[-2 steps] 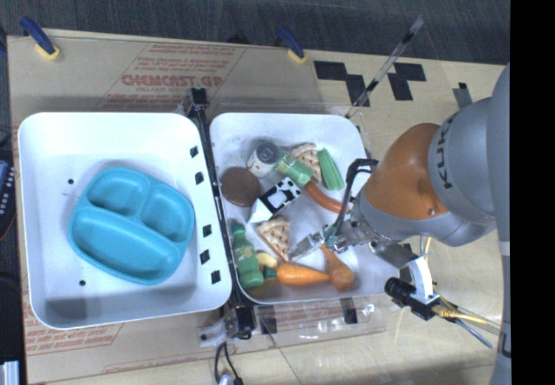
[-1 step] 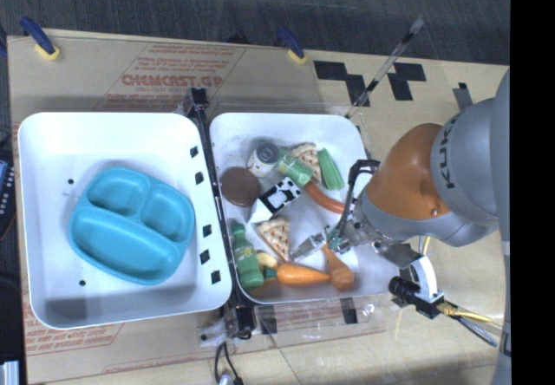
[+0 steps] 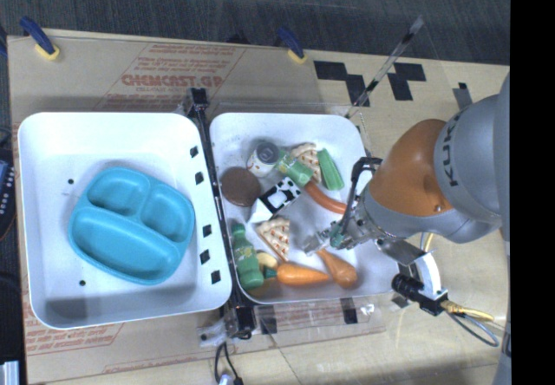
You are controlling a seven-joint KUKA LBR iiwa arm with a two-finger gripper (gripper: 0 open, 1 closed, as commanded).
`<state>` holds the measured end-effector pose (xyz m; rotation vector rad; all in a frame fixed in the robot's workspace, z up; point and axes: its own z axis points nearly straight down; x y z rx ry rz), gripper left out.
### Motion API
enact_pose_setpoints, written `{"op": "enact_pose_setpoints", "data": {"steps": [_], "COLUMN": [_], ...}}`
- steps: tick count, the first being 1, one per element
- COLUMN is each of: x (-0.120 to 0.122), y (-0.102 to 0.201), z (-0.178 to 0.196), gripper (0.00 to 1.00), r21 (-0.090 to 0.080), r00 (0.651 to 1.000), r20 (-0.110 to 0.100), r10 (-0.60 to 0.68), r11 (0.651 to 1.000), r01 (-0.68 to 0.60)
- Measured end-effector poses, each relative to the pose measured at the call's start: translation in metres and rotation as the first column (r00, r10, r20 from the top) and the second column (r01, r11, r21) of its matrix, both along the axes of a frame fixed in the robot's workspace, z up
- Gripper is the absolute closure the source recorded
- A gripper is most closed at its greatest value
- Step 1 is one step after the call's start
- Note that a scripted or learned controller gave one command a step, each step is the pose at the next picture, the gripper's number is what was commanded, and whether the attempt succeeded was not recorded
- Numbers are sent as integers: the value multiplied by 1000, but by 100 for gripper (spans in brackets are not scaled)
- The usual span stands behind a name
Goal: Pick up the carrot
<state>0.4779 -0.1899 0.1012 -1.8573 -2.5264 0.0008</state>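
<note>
Carrot [image 3: 303, 274]: lying along the right bin's [image 3: 227, 133] near edge.
Gripper [image 3: 332, 238]: low, just above the carrot.
Jaws: state cannot be told.

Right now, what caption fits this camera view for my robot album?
Robot arm's gripper hovers over the right bin, just above two carrots, beside a blue tray.

Your grey arm [image 3: 473, 162], orange-banded above the wrist, reached in from the right, bent downward, its gripper [image 3: 334, 236] held low.
</note>
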Motion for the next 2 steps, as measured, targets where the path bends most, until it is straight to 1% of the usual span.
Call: {"op": "enact_pose_setpoints", "data": {"steps": [1, 2], "x": [78, 94], "y": [14, 67], "z": [103, 129], "gripper": [100, 100], "r21": [-7, -4], "r00": [993, 999], "r20": [12, 1], "r10": [118, -44], "r11": [993, 999], "r01": [-118, 44]}}
